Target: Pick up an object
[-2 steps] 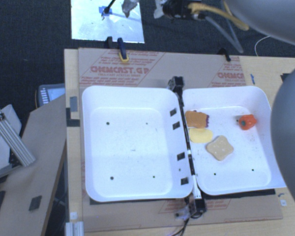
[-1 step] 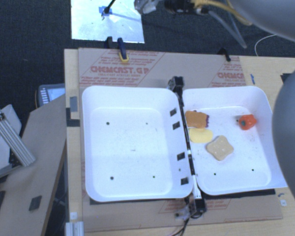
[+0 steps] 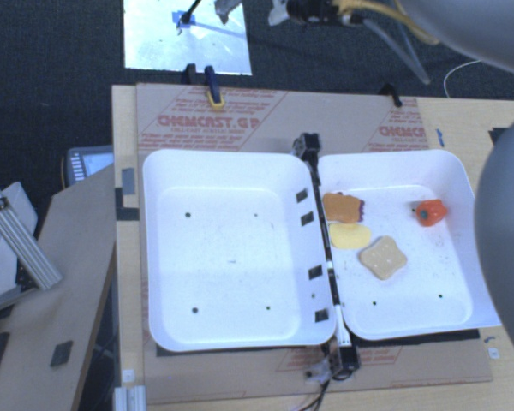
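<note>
The right bin [image 3: 458, 302] holds several small objects. An orange-brown piece with a purple edge [image 3: 343, 207] lies by the bin's left wall, and a flat yellow piece [image 3: 349, 236] sits just below it. A tan toast-shaped piece [image 3: 383, 258] touches the yellow one's lower right. Apart from them, near the right wall, is a small red-orange pepper-like object [image 3: 430, 212]. My gripper [image 3: 255, 2] hangs high at the top edge, well behind both bins. Its two fingers are spread, so it is open, with nothing between them.
The left bin [image 3: 223, 264] adjoins the right one along a seam with black clips [image 3: 313, 221]. A shiny metal sheet [image 3: 187, 24] lies behind the bench. The arm's grey body [image 3: 507, 229] looms over the right edge. An aluminium rail [image 3: 17, 238] leans at the left.
</note>
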Motion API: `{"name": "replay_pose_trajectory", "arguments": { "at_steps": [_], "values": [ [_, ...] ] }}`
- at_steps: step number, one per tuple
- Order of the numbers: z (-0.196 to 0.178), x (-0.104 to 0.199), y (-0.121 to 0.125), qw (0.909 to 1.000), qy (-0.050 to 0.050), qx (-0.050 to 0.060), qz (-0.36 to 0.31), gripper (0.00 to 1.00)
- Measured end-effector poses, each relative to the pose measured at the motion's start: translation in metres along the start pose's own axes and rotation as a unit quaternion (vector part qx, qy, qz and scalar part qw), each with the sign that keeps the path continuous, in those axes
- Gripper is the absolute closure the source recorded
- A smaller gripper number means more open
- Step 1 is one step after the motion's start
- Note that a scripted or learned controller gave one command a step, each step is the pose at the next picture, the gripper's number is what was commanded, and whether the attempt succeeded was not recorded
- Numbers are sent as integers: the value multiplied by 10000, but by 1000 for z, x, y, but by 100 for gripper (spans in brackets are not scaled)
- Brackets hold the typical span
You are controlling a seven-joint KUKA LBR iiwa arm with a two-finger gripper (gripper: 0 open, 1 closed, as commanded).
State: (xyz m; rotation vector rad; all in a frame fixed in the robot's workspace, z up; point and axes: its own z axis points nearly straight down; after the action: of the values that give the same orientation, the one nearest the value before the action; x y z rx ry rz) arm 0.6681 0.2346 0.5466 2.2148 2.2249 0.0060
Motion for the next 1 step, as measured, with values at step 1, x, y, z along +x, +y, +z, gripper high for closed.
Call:
{"name": "replay_pose_trajectory", "arguments": {
  "at_steps": [1],
  "values": [
    [-12,0,0,10000,4,-14,-15,100]
  ]
}}
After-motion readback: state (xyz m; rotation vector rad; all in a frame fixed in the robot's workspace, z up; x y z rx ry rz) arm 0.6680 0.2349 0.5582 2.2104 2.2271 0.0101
